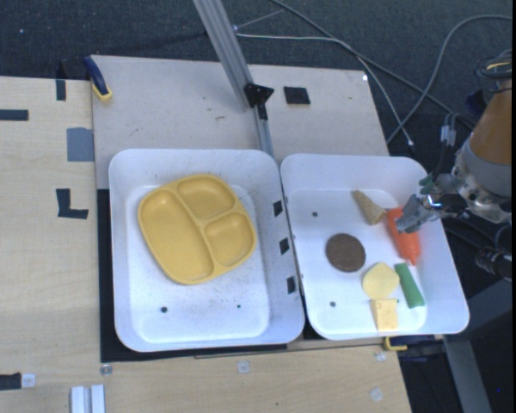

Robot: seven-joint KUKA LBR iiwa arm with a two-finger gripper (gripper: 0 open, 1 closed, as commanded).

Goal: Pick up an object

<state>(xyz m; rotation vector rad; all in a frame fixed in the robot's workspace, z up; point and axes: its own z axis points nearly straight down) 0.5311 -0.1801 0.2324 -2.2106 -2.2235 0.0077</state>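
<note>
Over the right bin's (439, 317) far edge, the gripper (410, 219) hangs above a carrot (408, 243); finger opening unclear.

Two white bins are seen, the left bin (129, 231) speckled with faint dark marks, the right bin (318, 308) plain white. A yellow tray (198, 228) is shown in one even shade. A brown disc (346, 252), a tan wedge (369, 206), an orange piece (408, 244), a green stick (409, 285), a pale yellow round (380, 280) and a deeper yellow block (385, 314) are seen. The gripper (410, 218) is coloured grey and black, and an orange band (499, 127) is borne by the arm. The bench (34, 256) is light wood, marked with black and grey patches. A blue and yellow clamp (97, 78) is noted. The floor (69, 15) is dark blue-grey, crossed by pale cables (344, 46).
</note>
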